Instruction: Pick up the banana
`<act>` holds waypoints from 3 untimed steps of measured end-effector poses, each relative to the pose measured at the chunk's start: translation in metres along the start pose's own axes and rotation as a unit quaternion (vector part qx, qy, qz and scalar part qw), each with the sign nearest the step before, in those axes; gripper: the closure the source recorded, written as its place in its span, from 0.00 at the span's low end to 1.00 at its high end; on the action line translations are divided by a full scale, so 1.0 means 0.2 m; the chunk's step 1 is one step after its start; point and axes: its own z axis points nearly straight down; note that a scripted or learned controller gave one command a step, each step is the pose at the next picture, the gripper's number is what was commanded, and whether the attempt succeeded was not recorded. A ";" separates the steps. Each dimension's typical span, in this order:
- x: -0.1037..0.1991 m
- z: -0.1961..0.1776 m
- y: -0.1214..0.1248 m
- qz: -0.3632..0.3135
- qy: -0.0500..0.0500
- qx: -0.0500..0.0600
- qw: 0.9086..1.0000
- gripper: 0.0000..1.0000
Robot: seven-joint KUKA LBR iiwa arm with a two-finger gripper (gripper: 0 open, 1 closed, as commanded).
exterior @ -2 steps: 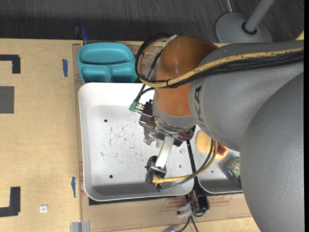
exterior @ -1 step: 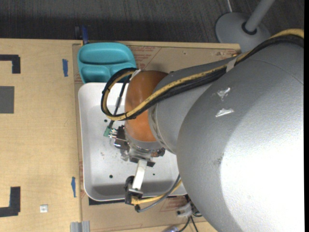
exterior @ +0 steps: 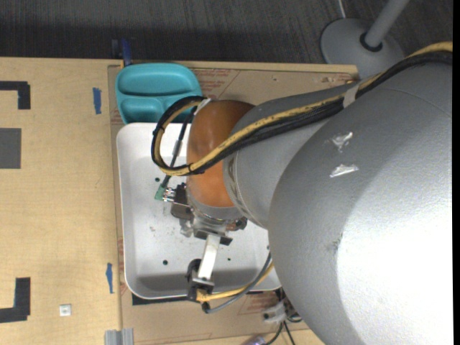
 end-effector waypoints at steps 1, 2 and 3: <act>0.00 0.00 0.00 0.000 0.000 0.000 1.000 0.00; 0.01 0.37 0.00 -0.102 0.002 -0.002 0.995 0.00; 0.01 0.19 0.05 0.182 0.000 -0.001 0.983 0.00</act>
